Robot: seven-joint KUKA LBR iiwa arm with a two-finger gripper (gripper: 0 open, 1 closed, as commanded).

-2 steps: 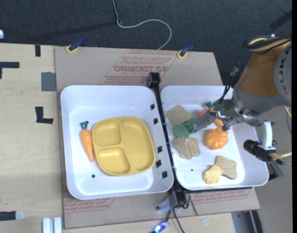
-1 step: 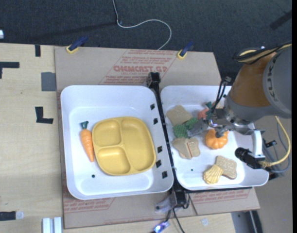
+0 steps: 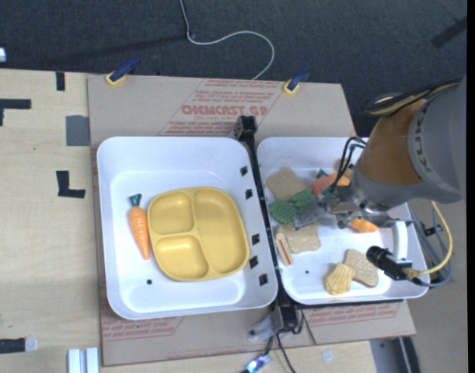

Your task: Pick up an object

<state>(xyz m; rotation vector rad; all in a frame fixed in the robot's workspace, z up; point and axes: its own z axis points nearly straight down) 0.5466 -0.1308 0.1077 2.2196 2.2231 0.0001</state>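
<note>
The right bin (image 3: pixel 323 290) holds several toy foods: a tan slice (image 3: pixel 284 183), a green leafy piece (image 3: pixel 293 206), a toast slice (image 3: pixel 302 240), a bread piece (image 3: pixel 361 267), a yellow ridged chip (image 3: pixel 339 280) and orange bits (image 3: pixel 364 225). My gripper (image 3: pixel 321 208) hangs low over the middle of that bin, right beside the green piece and above the toast slice. I see nothing clearly held in it. The left bin (image 3: pixel 120 177) holds a yellow divided plate (image 3: pixel 198 233) and a toy carrot (image 3: pixel 139 230).
The grey arm with its orange band (image 3: pixel 392 150) covers the right bin's far right corner. A black divider (image 3: pixel 256 200) runs between the bins. Cables (image 3: pixel 424 274) loop at the right bin's near right edge. Cardboard (image 3: pixel 221 107) lies under both bins.
</note>
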